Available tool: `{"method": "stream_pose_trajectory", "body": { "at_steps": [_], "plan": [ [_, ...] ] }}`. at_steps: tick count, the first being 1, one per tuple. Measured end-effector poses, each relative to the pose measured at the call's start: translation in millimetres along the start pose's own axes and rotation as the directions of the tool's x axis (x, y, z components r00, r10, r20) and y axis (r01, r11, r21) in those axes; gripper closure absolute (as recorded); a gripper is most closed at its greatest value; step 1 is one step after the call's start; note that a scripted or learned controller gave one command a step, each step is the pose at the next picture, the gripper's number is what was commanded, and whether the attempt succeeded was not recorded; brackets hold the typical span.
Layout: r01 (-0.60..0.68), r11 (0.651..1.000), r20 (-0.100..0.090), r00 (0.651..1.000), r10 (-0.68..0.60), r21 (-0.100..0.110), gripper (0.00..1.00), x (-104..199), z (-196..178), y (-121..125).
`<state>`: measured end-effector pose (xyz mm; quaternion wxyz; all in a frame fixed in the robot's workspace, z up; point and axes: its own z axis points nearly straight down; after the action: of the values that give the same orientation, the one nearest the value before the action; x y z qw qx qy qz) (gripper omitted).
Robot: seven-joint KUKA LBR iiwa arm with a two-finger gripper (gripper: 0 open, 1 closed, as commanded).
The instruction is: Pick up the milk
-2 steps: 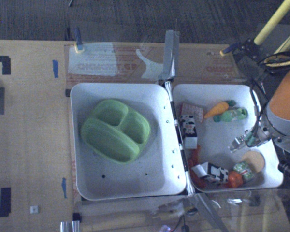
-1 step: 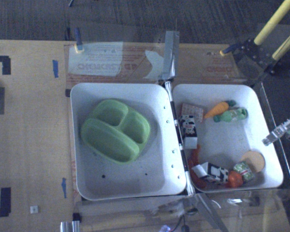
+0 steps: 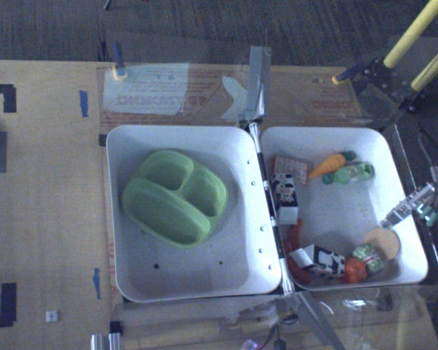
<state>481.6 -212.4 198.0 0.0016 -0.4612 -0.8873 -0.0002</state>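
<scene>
the milk carton (image 3: 285, 199), cow-patterned, lies against the left wall of the right bin (image 3: 394, 159), just below a flat reddish packet (image 3: 290, 170); a second cow-patterned carton (image 3: 321, 259) lies near the front wall, on a red item (image 3: 295, 257) and close to a tomato-like piece (image 3: 354, 270); confirm which one you intend before committing, since the program may select the wrong target.

the gripper (image 3: 392, 219) sits at the right side of the same bin, above a round tan bun (image 3: 383, 243), well apart from both cartons; it carries nothing, and you cannot tell from this view how far it is spread.

expect these failure causes; the bin wall beside the upper carton leaves little room for a finger, so one finger may land on the rim or push the carton flat; the packet touching it may be dragged along; at the lower carton, the red item beneath may tilt it out of the grasp; the carrot (image 3: 327, 165) and green toy (image 3: 350, 173) lie clear of either approach.

the green divided plate (image 3: 175, 195) in the left bin (image 3: 124, 217) is not involved.
</scene>
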Motion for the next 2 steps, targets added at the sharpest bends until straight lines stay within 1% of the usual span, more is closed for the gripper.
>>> {"method": "stream_pose_trajectory", "body": {
  "at_steps": [1, 2],
  "plan": [
    [0.088, 0.996, 0.0, 0.996, -0.088, 0.0, 1.0, 11.8, 35.6, 7.6],
    [0.086, 0.996, 0.0, 0.996, -0.086, 0.001, 1.0, 72.9, 3.8, 50.0]
  ]
}}
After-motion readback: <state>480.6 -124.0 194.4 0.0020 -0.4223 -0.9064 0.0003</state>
